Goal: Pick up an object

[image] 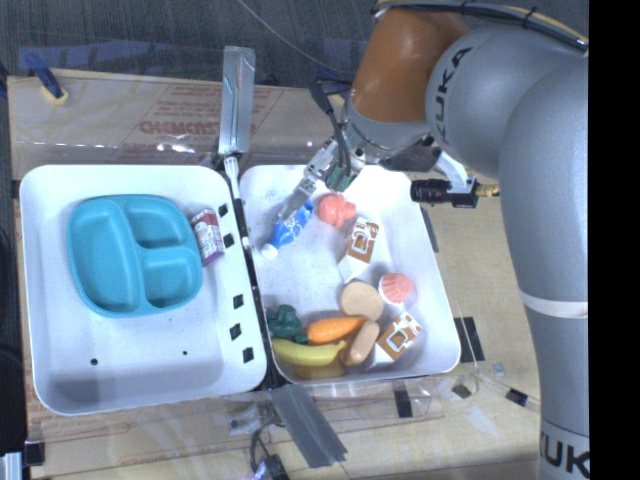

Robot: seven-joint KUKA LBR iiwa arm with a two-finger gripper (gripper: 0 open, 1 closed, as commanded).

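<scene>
My gripper (pixel 315 196) hangs over the back left part of the right bin (pixel 425 258), its fingers spread and nothing between them. One grey finger (pixel 300 200) slants down to the top of a blue bottle with a white cap (pixel 288 231). The other finger, with a green tip (pixel 342 177), stands just above a pink toy (pixel 333 210). I cannot tell whether either finger touches its object. The grey arm with the orange band (pixel 405 53) covers the bin's back right corner.
The right bin also holds a small carton (pixel 362 240), a tan bun (pixel 360 299), a pink cupcake (pixel 396 288), a carrot (pixel 335 328), a banana (pixel 305 354), a green vegetable (pixel 283 320) and another carton (pixel 399 336). In the left bin lie a blue divided tray (pixel 135 253) and a maroon can (pixel 208 236).
</scene>
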